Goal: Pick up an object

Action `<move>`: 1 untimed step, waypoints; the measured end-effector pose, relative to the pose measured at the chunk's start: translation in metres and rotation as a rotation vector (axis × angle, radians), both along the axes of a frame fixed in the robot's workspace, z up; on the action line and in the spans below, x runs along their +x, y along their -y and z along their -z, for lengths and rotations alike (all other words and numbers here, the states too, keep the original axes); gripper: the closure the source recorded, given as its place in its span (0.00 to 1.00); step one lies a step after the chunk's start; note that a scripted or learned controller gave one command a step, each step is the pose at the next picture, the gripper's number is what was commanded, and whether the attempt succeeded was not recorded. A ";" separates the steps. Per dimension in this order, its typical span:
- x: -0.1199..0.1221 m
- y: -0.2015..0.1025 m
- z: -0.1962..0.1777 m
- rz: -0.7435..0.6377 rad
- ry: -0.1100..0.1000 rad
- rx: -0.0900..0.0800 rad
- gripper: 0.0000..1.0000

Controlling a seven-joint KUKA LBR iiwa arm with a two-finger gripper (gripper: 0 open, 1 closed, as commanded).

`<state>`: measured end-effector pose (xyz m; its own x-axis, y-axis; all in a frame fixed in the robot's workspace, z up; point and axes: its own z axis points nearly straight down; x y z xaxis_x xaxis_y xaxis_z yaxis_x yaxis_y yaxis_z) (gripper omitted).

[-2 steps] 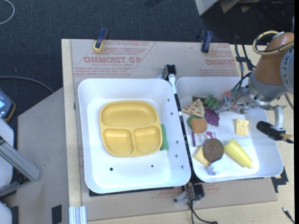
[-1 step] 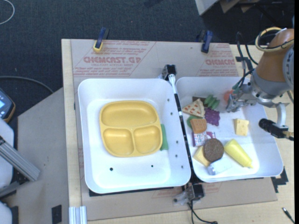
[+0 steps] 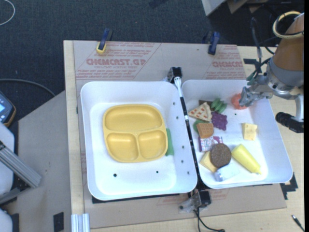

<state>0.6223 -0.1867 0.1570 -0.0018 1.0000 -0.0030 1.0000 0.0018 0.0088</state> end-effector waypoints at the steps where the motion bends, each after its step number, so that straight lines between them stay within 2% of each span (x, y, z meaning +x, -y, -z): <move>1: -0.002 0.005 -0.063 0.001 0.001 -0.001 1.00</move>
<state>0.6201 -0.1912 0.2204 -0.0009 1.0000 -0.0040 1.0000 0.0010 0.0097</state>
